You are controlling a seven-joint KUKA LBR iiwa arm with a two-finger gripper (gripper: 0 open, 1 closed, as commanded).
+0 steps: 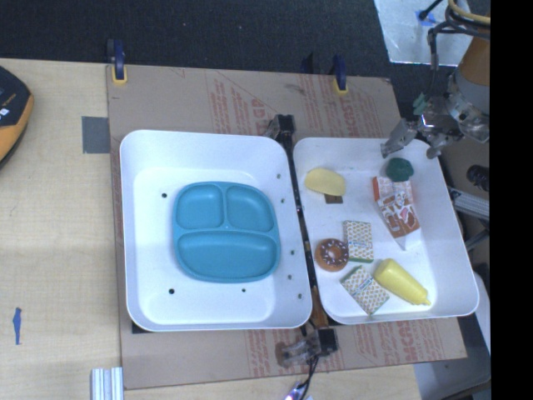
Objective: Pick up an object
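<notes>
My gripper (417, 141) hangs over the back right corner of the right bin (466, 298), its two fingers spread open with nothing between them. Just below it lies a small dark green round object (400, 169). A red and white packet (396, 207) lies in front of that. A yellow wedge (325, 181) sits at the bin's back left. Two checkered packets (359, 240) (363, 289), a chocolate donut (332, 255) and a yellow cone-shaped object (400, 282) lie toward the front.
The left bin (137, 223) holds a blue divided plate (226, 230). A yellow and black device (10, 111) sits at the bench's far left edge. Clamps (119, 61) (339, 72) hold the cardboard at the back.
</notes>
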